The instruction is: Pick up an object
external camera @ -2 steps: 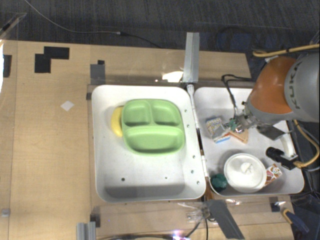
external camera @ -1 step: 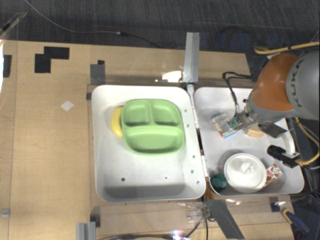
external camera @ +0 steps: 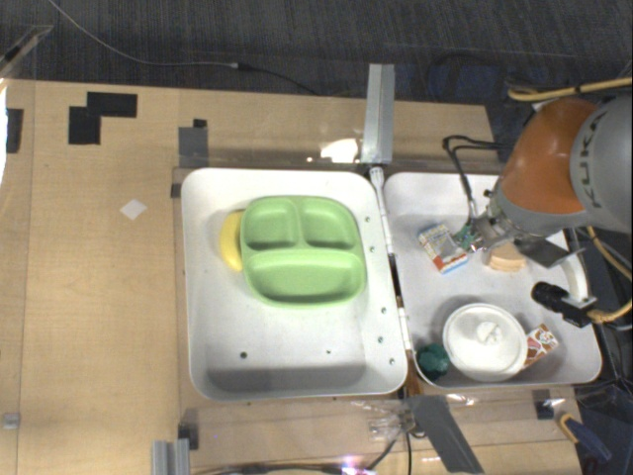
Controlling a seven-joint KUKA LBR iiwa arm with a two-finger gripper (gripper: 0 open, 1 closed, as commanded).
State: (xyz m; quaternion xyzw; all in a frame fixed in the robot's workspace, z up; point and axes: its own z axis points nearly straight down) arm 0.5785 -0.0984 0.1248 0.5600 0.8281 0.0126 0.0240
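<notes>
The gripper (external camera: 473,234) hovers low in the right bin (external camera: 415,201), just beside a small printed carton (external camera: 442,246). Whether its fingers are spread or closed cannot be told. Nothing appears lifted; the pick remains ahead.

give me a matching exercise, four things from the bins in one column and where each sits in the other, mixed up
Things:
1. green divided tray
2. white bowl
3. dark green ball
4. small printed carton

Places:
A. right bin, upper part, beside the gripper
B. left bin
C. right bin, near front edge, right of the ball
D. right bin, front left corner

Pairs: 1-B, 2-C, 3-D, 4-A
</notes>
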